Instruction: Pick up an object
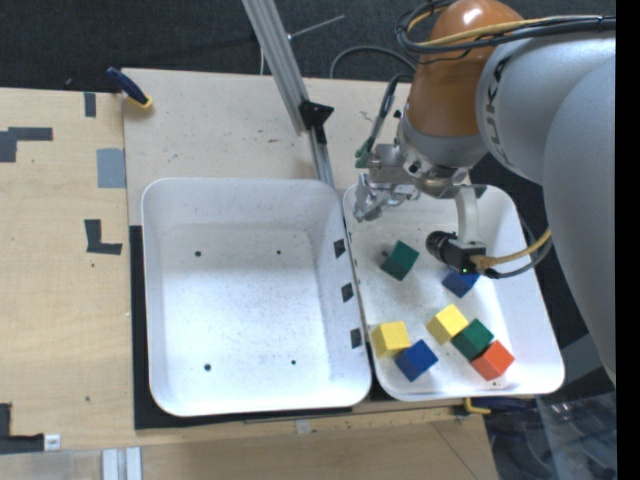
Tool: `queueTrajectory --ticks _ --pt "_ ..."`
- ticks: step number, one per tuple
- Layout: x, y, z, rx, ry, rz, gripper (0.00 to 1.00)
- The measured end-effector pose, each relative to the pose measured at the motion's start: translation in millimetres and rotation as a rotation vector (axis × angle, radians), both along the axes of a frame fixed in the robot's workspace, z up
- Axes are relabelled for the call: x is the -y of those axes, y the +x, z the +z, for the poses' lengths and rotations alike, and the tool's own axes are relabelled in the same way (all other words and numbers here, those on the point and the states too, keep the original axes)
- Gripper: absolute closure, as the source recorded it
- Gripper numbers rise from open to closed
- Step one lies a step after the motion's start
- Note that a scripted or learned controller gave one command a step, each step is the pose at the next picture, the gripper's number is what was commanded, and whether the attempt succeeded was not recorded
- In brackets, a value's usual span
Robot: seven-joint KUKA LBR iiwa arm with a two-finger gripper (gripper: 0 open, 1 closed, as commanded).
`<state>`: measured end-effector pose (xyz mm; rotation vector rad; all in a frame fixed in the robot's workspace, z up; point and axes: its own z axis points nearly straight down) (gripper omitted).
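Nearest the camera, along the front of the right bin (540, 368), sits a cluster of blocks: an orange block (492, 360) at the front right, touching a dark green block (472, 337) just behind it, which in turn touches a yellow block (448, 322). To their left a blue block (415, 359) lies just beside a second yellow block (391, 337) close to the bin's left wall. Further back, another blue block (460, 284) rests near the middle of the bin, partly under a black fitting with a cable, and a green block (399, 261) stands tilted on its own, apart from the others.

The left bin (160, 268) lies alongside, its rim touching the right bin's rim.

Behind the green block, over the back left corner of the right bin, the gripper (372, 200) hangs from the grey arm with its orange band (455, 78). Nothing is seen between its fingers, and whether they are spread or closed cannot be told from this angle. No block touches it; the green block is the closest one.

Farther back, a slanted metal rail (285, 63) crosses the bench (60, 268), and a small blue and yellow clamp (130, 86) lies at the far left corner
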<state>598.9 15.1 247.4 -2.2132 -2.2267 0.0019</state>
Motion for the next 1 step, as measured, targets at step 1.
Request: queueTrajectory --ticks 1 --pt "-54.0 21.7 -14.3 0.001 0.000 0.000 1.00"
